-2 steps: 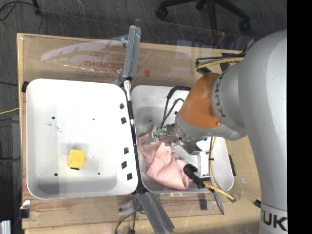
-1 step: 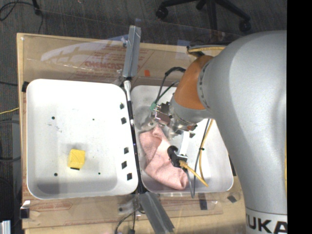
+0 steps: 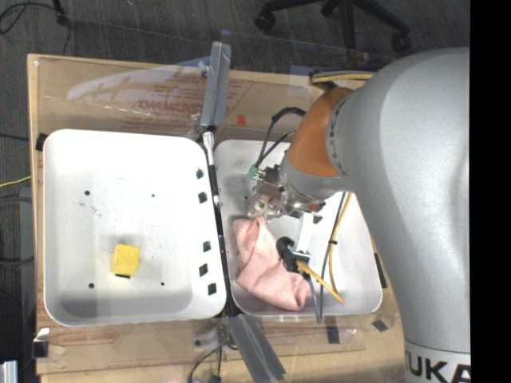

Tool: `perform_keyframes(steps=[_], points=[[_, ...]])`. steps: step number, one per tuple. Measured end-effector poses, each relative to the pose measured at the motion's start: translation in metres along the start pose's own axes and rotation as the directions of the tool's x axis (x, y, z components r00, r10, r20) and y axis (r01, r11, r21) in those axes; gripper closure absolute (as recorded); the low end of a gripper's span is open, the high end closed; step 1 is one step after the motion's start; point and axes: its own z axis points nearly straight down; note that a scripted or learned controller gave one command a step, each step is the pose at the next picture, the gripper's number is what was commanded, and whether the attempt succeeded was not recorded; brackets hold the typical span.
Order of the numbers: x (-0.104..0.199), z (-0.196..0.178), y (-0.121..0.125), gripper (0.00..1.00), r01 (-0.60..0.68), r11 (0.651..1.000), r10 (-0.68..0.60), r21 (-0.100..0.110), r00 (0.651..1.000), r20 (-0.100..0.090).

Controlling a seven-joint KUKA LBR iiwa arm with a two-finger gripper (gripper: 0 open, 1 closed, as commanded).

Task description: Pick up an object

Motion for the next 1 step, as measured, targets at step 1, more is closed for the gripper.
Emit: perform_keyframes(steps=[1], points=[[0.0232,-0.1282,0.0328,1.00,0.070,0.998,-0.070,-0.005,0.998,0.001]])
